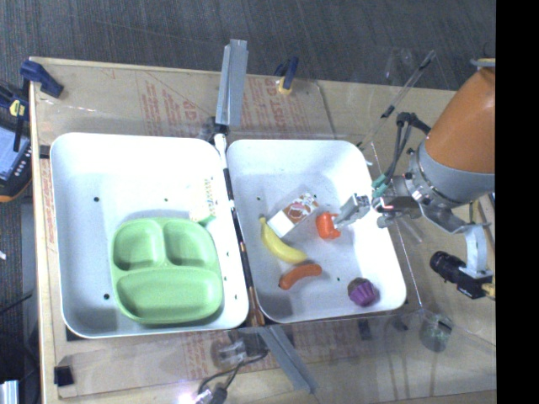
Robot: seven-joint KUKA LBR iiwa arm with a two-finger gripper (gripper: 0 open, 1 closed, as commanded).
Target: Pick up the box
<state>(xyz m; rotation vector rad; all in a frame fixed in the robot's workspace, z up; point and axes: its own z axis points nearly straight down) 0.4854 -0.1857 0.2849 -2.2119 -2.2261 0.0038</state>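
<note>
— Two white bins sit side by side on my table [126, 108]. Can you see them?

— Yes. What is in the left bin [76, 183]?

— A green tray [167, 272] with three parts. It lies flat, near the front of that bin.

— And the right bin [278, 162]?

— More stuff. The box [295, 210] is there, a little one, white and brown. It lies tilted near the middle of the bin.

— What is next to the box?

— A yellow banana [278, 242] lies just beside it, toward the front and left. One end of the banana comes up close to the box. I cannot tell if they touch. An orange toy [328, 225] sits just to the right of the box. A red sausage [300, 275] lies in front of the banana. A purple thing [362, 291] sits in the front right corner, well apart from the box.

— Where is your pincer?

— My pincer [352, 209] reaches in from the right side, over the right bin. It is right by the orange toy, at its upper right. The box is a bit farther left.

— Is your pincer holding the box?

— No. The box lies in the bin, and nothing is between my fingers that I can see.

— Are the fingers apart or together?

— I cannot tell. They look too small and blurry from up here.

— What is behind your pincer?

— My grey arm with its orange band [472, 120], off past the right wall of the bin.
</note>
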